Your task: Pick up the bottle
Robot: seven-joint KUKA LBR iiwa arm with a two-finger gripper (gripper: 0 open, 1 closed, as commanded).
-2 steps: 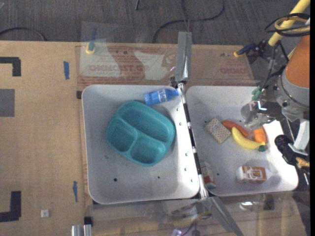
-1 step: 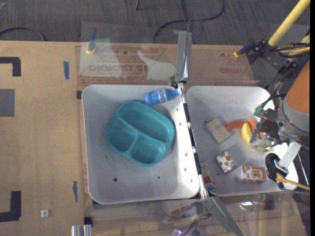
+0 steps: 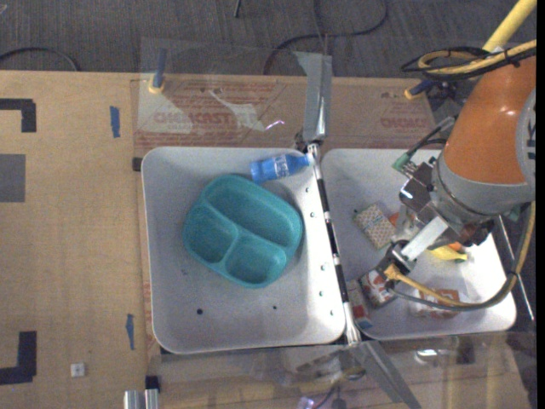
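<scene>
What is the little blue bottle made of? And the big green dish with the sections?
The bottle looks like thin plastic, see-through with a blue tint: the white bin shows faintly through it, and a light band, maybe a label, wraps its middle. The green dish looks like hard moulded plastic, solid teal with a smooth, slightly matte surface and soft rounded dividers. Neither can be told for certain from here.
</scene>
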